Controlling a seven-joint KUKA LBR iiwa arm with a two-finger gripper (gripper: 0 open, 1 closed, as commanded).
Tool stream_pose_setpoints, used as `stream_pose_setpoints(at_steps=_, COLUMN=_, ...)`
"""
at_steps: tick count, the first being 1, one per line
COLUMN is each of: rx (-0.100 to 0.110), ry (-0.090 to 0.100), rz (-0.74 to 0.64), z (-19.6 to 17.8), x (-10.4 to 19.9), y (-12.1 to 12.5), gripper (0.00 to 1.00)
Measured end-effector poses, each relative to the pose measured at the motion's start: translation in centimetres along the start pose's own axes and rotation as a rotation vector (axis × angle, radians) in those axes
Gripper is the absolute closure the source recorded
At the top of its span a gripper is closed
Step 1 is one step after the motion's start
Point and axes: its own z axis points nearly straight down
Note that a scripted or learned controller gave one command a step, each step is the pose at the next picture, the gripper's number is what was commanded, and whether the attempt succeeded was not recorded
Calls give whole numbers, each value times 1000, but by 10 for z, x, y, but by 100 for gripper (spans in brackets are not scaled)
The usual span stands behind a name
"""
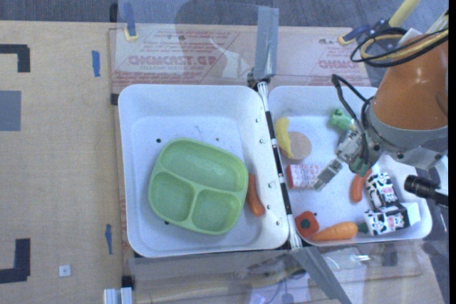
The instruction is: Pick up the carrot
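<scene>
The carrot (336, 231) is a long orange piece lying flat along the front wall of the right bin (420, 228). My gripper (338, 161) hangs over the middle of that bin, behind the carrot and well apart from it. Its fingers (328, 174) look open, with nothing between them. The grey arm with its orange band (413, 92) reaches in from the right and hides the bin's back right part.
Right bin: a red round piece (307, 223) touching the carrot's left end, a small orange piece (356, 189), two cow-patterned cartons (386, 206), a red-and-white packet (304, 176), a banana (283, 137), a cookie (300, 147), a green piece (340, 119). Left bin: a green divided plate (197, 186), an orange stick (254, 196).
</scene>
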Motion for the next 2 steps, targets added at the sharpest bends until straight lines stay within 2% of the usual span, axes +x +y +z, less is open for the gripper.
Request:
stream_pose_setpoints(at_steps=1, rx=1, ry=1, rz=-73, z=68, x=-2, y=-50, gripper=0)
stream_pose_setpoints(at_steps=2, rx=-6, ry=-8, rz=-150, z=97, x=-37, y=-79, gripper=0)
